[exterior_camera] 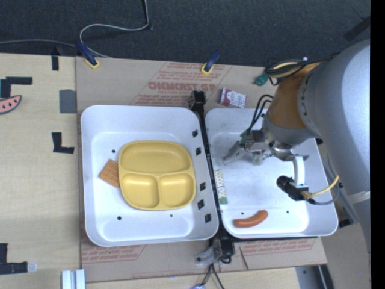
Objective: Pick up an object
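Sausage [250,219] lies near right bin's [322,224] front wall.

Arm [337,101]: grey, orange band above wrist, entering from right, bent downward; gripper [231,156] pointing left, low.

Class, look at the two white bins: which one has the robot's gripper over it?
The right bin, holding the sausage, has the gripper over it. The left bin holds the yellow tray.
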`<state>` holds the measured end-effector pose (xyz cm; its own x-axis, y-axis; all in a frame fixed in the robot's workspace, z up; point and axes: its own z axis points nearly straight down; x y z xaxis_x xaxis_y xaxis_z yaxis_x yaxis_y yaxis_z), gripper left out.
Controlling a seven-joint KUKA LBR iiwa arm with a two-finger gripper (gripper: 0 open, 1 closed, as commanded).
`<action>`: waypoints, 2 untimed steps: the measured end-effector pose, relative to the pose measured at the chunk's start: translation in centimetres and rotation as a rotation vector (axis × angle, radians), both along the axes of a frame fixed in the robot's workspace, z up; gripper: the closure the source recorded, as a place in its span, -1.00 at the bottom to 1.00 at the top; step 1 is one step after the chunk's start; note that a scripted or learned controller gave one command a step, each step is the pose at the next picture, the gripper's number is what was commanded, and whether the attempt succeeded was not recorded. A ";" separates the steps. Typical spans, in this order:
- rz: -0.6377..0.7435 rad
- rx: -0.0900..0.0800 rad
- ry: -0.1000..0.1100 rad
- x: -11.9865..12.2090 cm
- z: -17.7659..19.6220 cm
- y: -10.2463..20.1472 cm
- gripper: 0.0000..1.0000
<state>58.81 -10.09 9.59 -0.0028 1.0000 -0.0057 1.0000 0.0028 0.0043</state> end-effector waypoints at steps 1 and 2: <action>0.001 -0.001 0.001 0.0 0.9 0.0 1.00; 0.001 -0.001 0.002 0.0 0.9 0.0 -1.00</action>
